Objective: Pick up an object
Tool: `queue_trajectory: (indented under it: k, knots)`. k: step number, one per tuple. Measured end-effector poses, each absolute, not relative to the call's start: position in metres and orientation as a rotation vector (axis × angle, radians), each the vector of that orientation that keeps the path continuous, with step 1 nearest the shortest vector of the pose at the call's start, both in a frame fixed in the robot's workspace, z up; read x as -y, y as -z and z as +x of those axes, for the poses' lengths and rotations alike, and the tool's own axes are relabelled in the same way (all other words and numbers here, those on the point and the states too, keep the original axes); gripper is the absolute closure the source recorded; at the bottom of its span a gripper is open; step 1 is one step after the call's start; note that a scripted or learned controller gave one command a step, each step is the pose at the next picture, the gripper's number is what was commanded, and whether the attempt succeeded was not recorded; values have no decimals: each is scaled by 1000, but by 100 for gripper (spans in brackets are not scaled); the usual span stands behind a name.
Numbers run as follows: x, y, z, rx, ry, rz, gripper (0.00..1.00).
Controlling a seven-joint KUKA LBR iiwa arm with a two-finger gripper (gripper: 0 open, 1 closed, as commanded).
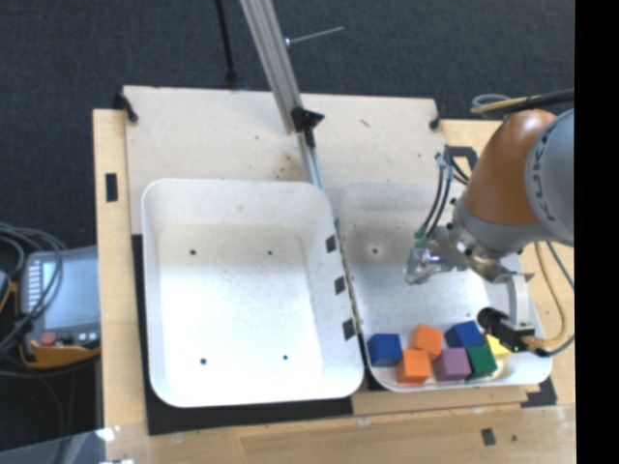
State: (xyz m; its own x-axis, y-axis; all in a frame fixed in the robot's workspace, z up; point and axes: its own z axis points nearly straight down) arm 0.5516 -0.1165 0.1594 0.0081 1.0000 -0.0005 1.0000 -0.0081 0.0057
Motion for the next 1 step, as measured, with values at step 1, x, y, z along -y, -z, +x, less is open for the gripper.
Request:
queue_trajectory:
  k: [1]
  knots:
    - [127,-213,558,-2215,-6,2219,100]
